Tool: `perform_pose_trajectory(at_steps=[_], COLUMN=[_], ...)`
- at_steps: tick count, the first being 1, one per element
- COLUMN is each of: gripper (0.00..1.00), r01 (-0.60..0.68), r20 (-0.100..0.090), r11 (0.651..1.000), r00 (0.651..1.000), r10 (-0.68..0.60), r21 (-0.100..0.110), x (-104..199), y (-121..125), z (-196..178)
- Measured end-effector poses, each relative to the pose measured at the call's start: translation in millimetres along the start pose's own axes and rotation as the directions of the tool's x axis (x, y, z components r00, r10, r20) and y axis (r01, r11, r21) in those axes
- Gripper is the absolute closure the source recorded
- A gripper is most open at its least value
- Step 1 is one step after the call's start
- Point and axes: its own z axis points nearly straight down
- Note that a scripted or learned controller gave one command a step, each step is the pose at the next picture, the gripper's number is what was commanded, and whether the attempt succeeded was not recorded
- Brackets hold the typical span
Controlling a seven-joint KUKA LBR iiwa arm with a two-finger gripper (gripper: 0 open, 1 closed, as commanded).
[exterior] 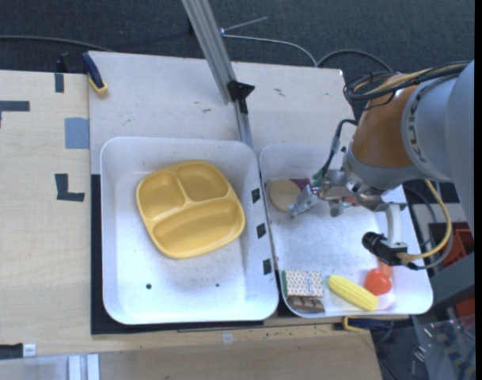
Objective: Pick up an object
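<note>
My gripper [319,205] hangs low over the upper left part of the right bin [407,301], open, with nothing between its fingers. Its left finger [301,205] is right beside a flat tan round piece [280,194] lying by the bin's left wall. A small purple thing [303,184] peeks out just behind that finger. Along the bin's front edge lie a brown-and-white wafer block [304,283], a yellow corn cob [352,291] and an orange-red toy [377,279].
The left bin [122,283] holds a yellow divided plate [190,208]. A slanted metal rail [213,42] reaches down to the divider between the bins. A black cable and connector [383,248] hang from the wrist over the right bin.
</note>
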Motion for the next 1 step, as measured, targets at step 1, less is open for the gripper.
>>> perform_pose_trajectory(at_steps=[1], gripper=[0.0], r01=[-0.006], r20=[0.0], r11=[1.0], r00=[1.0], r10=[0.006], r21=[-0.007], x=[-46.2], y=[-49.2], z=[48.5])
